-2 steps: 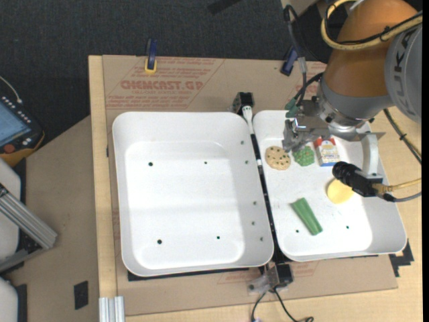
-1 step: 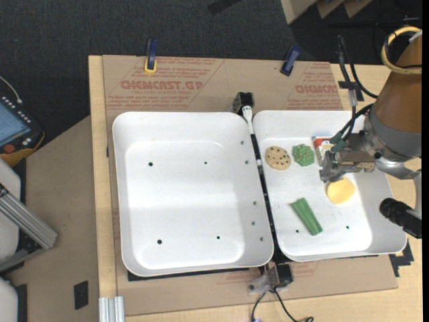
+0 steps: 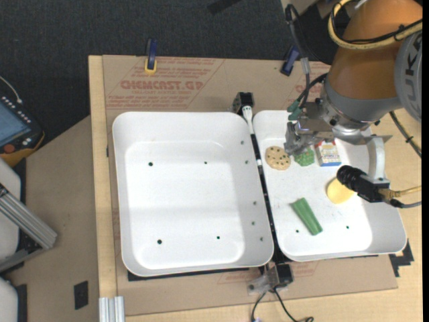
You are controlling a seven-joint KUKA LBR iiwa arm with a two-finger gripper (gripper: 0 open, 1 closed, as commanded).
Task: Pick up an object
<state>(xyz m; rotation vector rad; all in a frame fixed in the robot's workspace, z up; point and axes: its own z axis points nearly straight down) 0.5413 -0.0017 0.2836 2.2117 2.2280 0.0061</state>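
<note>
Gripper (image 3: 297,141) low in right bin (image 3: 375,243), apparently touching green item (image 3: 305,157).

High slanted overhead view, both bins (image 3: 120,180)

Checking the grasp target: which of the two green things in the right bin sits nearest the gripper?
The small green object just below the gripper; the long green block lies apart, nearer the bin's front.

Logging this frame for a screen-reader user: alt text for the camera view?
The arm's gripper hangs low over the right bin, above a small green object, with a cookie, a small box, a yellow piece and a green block nearby. The left bin sits alongside.
</note>
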